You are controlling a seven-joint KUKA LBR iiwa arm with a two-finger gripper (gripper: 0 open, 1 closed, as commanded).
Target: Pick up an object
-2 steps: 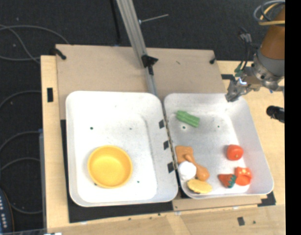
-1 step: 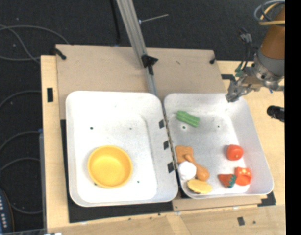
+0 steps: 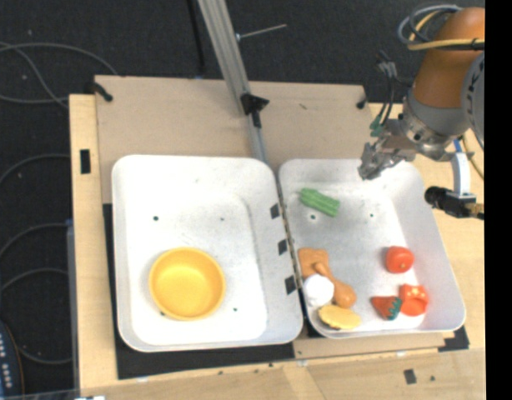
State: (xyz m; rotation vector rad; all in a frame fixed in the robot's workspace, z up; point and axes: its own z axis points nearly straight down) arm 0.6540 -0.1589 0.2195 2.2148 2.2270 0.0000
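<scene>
Pick not done yet: hand is hovering over the far edge of the right bin, can't tell its opening, nothing visibly gripped; nearest target, the green vegetable, is lying just left-near of it.

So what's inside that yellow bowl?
Nothing that I can see: the yellow bowl in the left bin shows only its own bare yellow bottom. Whatever lies under the bowl is covered.
</scene>
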